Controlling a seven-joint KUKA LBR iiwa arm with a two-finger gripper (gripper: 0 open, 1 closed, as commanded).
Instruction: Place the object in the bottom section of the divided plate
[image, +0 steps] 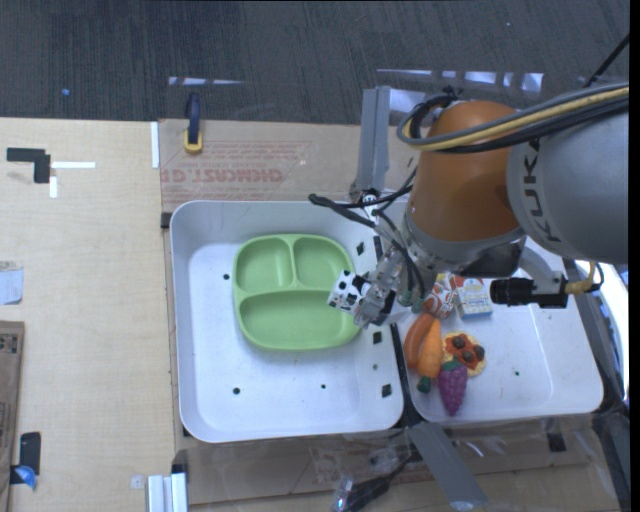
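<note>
A toy carrot (428, 342), purple grapes (452, 385) and small carton (473, 298) lie clustered in the right bin (560, 385).

Pale lime-green divided plastic plate (293, 291) sits in a plain white shallow bin (200, 330). At its 3 o'clock edge there's a small white toy with black cow-style spots (346, 291). Over in the other white bin (560, 380): orange toy carrot (429, 343), purple grape bunch (452, 386).

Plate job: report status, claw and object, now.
Claw at the green plate's right rim, over the left bin. Black-and-white object at its tip; grip unconfirmed. Bottom section bare. Toy food in the right bin, clear of the path.
</note>
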